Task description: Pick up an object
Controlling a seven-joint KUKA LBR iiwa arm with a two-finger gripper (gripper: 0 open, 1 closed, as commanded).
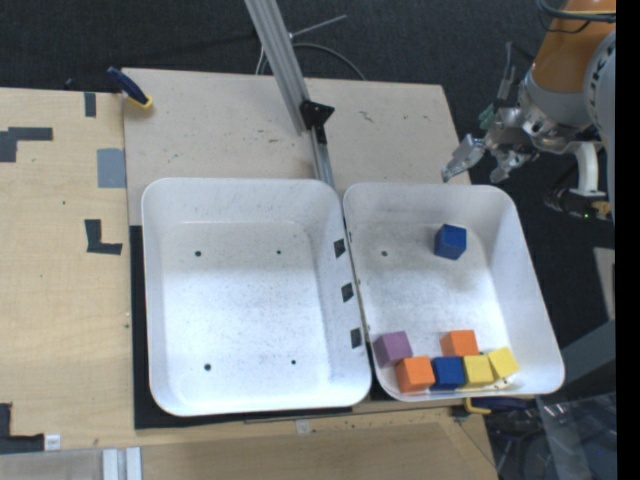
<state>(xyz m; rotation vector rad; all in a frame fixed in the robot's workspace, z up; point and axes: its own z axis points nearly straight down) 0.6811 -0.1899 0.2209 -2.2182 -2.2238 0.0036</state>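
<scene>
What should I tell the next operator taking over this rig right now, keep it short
Gripper: open, holding nothing, above the far rim of the right bin.
Blue cube: alone in the right bin's far half.
Near edge of that bin: purple cube, two orange cubes, another blue cube, two yellow cubes.
Done: nothing picked yet.
Left: descend, grasp one cube, lift.

Right bin mostly open, blocks crowd its lower edge.
Blue cube (451, 241) sits alone in upper right bin (520, 238), free floor all around it. Lower wall packed: purple (392, 347), orange (415, 372), blue (449, 371), yellow (480, 369), yellow (503, 361), orange (459, 343) blocks touching or just beside each other, little room between. Left bin (160, 268) floor bare. Slanted metal pole (285, 63) crosses upper centre, ending above the bins' shared edge.
</scene>
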